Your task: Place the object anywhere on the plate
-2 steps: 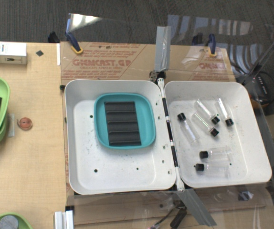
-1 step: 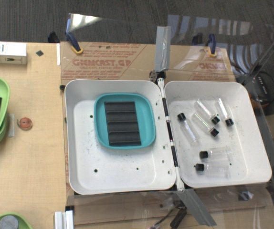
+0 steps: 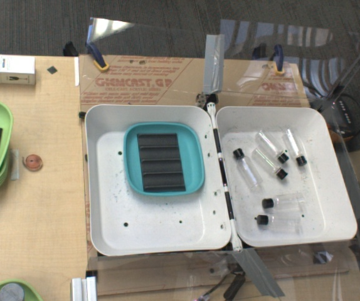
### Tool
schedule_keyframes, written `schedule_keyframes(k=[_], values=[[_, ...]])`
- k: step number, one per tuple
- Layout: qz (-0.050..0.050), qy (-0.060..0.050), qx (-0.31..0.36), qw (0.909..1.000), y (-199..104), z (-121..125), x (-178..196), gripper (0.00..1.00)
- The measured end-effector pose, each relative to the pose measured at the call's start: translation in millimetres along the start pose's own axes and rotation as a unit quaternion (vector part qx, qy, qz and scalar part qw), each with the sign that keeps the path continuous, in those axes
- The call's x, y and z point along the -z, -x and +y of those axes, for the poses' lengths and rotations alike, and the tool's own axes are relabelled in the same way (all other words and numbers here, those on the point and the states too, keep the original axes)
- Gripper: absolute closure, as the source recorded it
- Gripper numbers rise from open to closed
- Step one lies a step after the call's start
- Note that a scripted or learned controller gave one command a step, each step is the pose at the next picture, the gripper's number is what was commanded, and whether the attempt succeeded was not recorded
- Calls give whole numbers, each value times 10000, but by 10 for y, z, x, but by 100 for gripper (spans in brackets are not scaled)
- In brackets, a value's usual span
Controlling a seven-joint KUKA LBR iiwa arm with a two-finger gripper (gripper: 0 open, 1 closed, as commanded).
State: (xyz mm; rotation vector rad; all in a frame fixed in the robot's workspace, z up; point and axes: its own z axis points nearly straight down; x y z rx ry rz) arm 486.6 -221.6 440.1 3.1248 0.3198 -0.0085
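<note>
1. Dark grey carpet floor (image 3: pixel 167 11) fills the top of the frame.
2. A light wooden bench top (image 3: pixel 36 231) covers the left side.
3. A brown cardboard sheet (image 3: pixel 148 77) with red print lies at upper centre, held by orange-tipped clamps (image 3: pixel 96 56).
4. Clear plastic sheeting (image 3: pixel 274 39) glints at upper right.

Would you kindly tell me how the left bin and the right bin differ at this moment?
The left bin holds a teal plate with a dark ribbed insert; the right bin holds scattered clear vials with black caps. The left bin's contents form one centred stack, while the right bin's vials lie loose at varied angles. Both bins are shallow, white and similar in size, set side by side.
</note>
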Motion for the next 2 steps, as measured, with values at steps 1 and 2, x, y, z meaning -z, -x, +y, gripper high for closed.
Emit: schedule_keyframes(k=[1, 2], values=[[-3, -2, -2, 10000, 9, -2, -1, 0], [-2, -7, -15, 10000, 80, -15, 1, 0]])
